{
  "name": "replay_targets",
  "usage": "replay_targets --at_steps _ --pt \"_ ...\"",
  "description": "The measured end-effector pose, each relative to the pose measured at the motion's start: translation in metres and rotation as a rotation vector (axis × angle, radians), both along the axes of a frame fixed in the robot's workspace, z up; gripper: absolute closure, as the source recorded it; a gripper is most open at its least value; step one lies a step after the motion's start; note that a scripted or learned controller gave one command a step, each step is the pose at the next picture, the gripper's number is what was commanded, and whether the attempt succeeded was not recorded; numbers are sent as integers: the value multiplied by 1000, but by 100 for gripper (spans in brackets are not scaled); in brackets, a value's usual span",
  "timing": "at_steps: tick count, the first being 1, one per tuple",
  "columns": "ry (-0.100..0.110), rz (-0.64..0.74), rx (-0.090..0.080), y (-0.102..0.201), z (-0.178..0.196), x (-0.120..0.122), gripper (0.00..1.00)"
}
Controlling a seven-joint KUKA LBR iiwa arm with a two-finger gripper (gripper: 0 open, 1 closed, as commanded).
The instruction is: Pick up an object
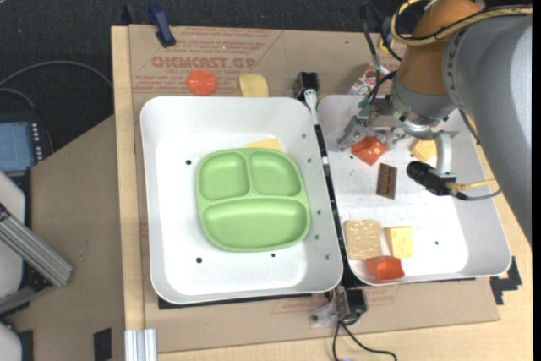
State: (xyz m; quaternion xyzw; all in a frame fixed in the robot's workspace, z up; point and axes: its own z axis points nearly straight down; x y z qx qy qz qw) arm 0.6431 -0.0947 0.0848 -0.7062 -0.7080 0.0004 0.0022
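The right bin (473, 258) holds several small things. An orange-red piece (368, 151) lies at its far left, directly under my gripper (370, 134), which hangs low over it. A brown chocolate bar (386, 180) lies just in front of that piece. Nearer the front sit a tan cracker (363, 237), a yellow block (401, 241) and a red piece (386, 268). A yellow piece (425, 150) shows to the right of the gripper, partly behind the wrist.
The left bin (169, 182) carries a green divided plate (252, 199) with a yellow wedge (265, 144) at its far edge. On the cardboard behind the bins lie an orange disc (201, 82), a pale yellow piece (253, 85) and a blue clip (161, 24).
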Motion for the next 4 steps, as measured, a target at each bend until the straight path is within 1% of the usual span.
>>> replay_targets --at_steps 1,2,3,4 --pt "-4 -1 -3 -2 11 1 100" --pt "-2 -1 -3 -2 10 1 0" --pt "5 -9 -3 -43 -1 -80 0" --pt "-9 -1 -5 -45 0 -29 0"
